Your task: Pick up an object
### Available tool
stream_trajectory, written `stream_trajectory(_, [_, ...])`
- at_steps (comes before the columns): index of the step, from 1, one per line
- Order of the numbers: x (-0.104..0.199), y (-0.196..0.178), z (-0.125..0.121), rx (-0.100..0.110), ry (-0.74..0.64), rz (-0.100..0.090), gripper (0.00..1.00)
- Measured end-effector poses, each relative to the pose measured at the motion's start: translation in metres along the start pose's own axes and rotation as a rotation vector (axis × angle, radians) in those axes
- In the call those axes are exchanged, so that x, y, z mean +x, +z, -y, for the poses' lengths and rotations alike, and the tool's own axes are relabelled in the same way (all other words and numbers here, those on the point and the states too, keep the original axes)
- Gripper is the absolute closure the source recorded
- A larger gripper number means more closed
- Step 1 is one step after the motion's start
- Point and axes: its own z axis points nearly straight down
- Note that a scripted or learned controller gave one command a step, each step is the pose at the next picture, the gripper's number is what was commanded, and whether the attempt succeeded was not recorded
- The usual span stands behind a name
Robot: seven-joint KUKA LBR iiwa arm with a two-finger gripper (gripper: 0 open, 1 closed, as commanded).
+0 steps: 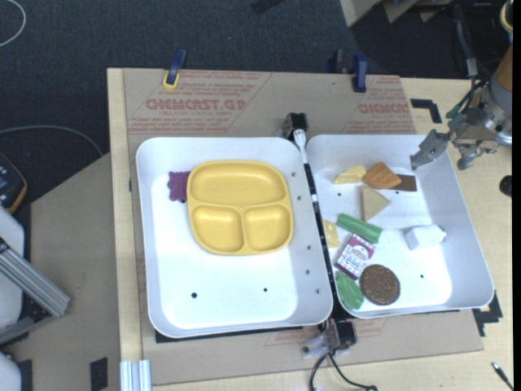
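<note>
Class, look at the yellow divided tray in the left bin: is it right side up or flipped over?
Right side up. The yellow tray shows three hollow compartments facing the camera.

On the brown board (244, 96) under my two bins I can read red print, "CHEMCAST GP", above the left bin, with finer red lines around it too small for me to make out. The same red lettering shows again above the right bin, but there I catch only a cut-off part of it. The small pink and white packet (354, 259) in the right bin carries print that is too blurred for me to read.
</note>
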Motion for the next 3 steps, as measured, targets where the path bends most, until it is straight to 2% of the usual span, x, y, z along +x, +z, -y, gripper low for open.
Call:
stream_trajectory(1, [0.0,-0.006,-0.002,-0.011,-0.002,0.002,0.0])
stream_trajectory(3, [0.008,0.093,-0.003,-0.004,-0.003,0.0,0.0])
